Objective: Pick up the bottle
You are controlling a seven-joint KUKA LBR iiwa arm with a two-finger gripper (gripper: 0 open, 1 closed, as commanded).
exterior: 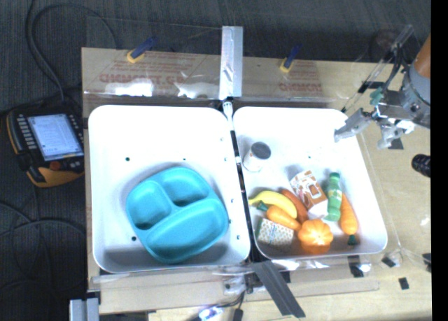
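The bottle is small and green with a pale label. It lies in the right bin, near its front right, between a small carton and a carrot. My gripper hangs over the right bin's far right rim, well behind the bottle and apart from it. Its fingers are spread open with nothing between them.
Packed around the bottle are a banana, an orange and a yellow waffle-like piece. A grey-capped white jar stands near the divider. The left bin holds a blue divided plate.
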